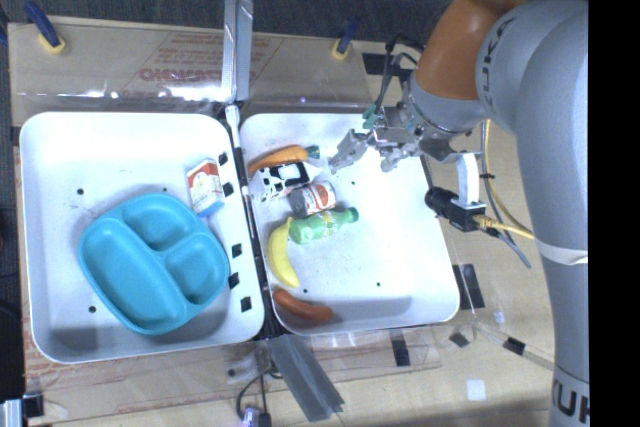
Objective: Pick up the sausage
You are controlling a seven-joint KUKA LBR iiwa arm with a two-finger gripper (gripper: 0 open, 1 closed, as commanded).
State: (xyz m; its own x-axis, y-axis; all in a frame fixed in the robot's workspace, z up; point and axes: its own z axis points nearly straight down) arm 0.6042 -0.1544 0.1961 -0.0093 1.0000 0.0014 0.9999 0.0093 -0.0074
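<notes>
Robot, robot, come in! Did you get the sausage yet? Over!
Gripper over right bin, far side. Sausage untouched at near wall, beside banana. Path there looks clear.

The gripper hangs over the upper part of the right bin, near the orange carrot at the bin's top left, with nothing between its fingers. The sausage lies well apart from it at the bin's lower edge, just below the banana and green bottle. A blue divided tray sits in the left bin.
</notes>
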